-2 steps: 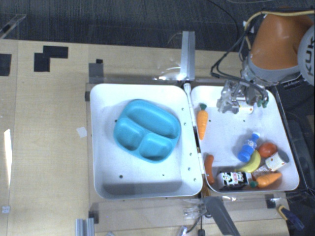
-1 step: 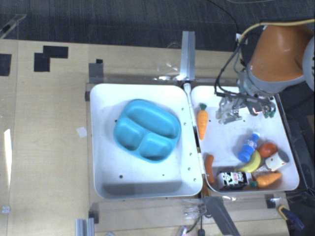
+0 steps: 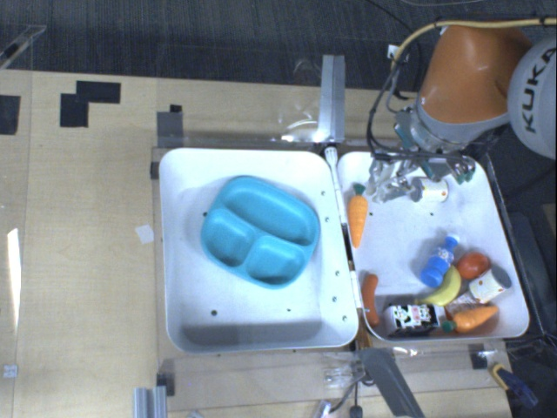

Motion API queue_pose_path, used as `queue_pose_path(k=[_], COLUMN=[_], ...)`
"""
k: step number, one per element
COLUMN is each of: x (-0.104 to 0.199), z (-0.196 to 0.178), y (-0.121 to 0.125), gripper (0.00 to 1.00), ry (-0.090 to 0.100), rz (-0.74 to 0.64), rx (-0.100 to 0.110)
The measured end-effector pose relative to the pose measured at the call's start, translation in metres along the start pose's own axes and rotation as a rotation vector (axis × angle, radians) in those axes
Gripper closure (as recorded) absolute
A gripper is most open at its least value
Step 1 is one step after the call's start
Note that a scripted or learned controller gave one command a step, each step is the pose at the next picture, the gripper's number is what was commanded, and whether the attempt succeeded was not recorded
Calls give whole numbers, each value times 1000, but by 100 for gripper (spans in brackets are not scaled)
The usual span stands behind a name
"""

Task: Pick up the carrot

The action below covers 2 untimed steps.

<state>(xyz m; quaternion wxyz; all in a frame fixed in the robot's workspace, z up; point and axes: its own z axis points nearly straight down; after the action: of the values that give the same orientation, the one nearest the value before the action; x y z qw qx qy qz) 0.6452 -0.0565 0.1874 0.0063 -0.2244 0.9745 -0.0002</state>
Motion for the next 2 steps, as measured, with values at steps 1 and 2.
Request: queue_pose_path(k=[1, 2], x=[31, -25], z=[0, 0], y=[33, -7], gripper=[100, 100], ry=[3, -2], rz=[-310, -593], rx=[-2, -1])
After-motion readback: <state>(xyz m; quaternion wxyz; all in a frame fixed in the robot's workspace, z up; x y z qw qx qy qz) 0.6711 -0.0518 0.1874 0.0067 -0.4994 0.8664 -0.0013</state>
